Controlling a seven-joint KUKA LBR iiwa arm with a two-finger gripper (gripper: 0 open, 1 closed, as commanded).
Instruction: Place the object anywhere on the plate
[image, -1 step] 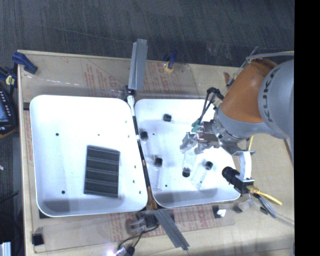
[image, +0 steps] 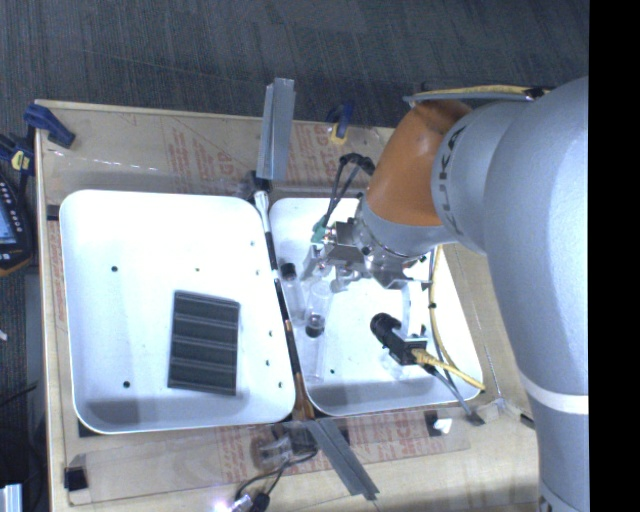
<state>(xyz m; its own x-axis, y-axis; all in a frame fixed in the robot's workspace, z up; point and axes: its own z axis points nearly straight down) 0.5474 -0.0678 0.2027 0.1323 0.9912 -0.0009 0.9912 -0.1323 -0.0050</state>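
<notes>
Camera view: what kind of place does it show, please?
Most likely a robotics laboratory bench, not a home. A grey and orange industrial arm reaches over one shallow white bin, beside a second bin, on a wooden board with a blue clamp at its edge.

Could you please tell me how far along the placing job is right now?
Nothing looks done: the dark ribbed plate in the left bin bears no object. In hand: the pincer is low in the right bin, near its left wall; whether it grips anything is unclear. Left: secure the object, carry it across, set it on the plate.
</notes>
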